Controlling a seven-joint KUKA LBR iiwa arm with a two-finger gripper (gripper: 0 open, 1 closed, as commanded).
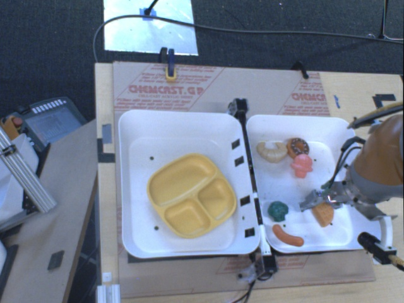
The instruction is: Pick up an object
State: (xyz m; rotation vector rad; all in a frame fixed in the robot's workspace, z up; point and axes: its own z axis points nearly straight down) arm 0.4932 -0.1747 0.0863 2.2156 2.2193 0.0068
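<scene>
The gripper (320, 202) is hanging low in the right bin (265, 131), right over an orange food piece (324, 214), probably lining up a grasp; the view is too coarse to tell its state. A green item (278, 210) and sausage (288, 236) are lying nearby.

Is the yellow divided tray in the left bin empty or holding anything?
Empty. The yellow tray lies flat in the left bin, and all three of its compartments show bare yellow plastic.
</scene>
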